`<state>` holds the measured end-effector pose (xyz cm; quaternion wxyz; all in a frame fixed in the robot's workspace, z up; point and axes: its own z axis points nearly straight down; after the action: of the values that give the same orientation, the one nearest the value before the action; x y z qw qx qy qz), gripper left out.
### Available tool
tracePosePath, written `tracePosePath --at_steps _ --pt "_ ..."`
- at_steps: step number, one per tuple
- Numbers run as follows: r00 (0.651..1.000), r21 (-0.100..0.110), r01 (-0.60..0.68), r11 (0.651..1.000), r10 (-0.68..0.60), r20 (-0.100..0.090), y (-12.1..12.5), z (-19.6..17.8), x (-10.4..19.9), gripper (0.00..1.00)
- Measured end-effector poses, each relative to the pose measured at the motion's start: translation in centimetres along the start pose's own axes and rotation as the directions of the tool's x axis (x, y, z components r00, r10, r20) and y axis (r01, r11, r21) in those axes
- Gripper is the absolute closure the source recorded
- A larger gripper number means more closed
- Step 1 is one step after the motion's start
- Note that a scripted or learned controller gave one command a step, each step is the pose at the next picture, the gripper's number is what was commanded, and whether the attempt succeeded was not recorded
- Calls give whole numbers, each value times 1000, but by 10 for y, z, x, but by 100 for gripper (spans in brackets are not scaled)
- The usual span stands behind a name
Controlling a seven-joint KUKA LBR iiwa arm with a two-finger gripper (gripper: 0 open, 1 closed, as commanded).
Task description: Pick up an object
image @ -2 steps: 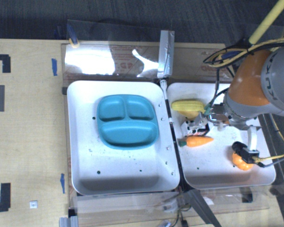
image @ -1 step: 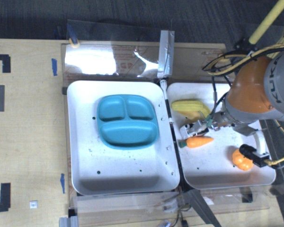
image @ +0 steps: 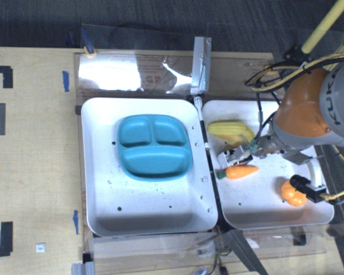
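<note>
The hand [image: 239,155] hovers just above the carrot [image: 241,172] in the right bin [image: 264,211]; its grip I cannot tell. Nothing looks lifted yet.

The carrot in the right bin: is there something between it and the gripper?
Nothing visible does. The gripper sits just above the carrot, with only bare floor of the right bin around it. The corn lies behind and the orange object off to the right.

Open floor around the blue plate [image: 155,146]; corn [image: 230,132], carrot [image: 241,172] and orange toy [image: 293,194] crowding the right bin [image: 258,211].
</note>
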<state>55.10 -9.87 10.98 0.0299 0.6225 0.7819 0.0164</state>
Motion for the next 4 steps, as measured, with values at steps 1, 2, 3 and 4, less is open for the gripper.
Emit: tracePosePath --at_steps 1,2,3,4 --pt "1000 56 11 998 -10 -26 -9 -79 33 0" --pt "999 58 -38 998 40 -22 -51 19 12 0" --pt "999 55 47 997 -45 -26 -16 22 -22 0" --pt "999 59 -27 998 28 -22 38 26 -21 0"
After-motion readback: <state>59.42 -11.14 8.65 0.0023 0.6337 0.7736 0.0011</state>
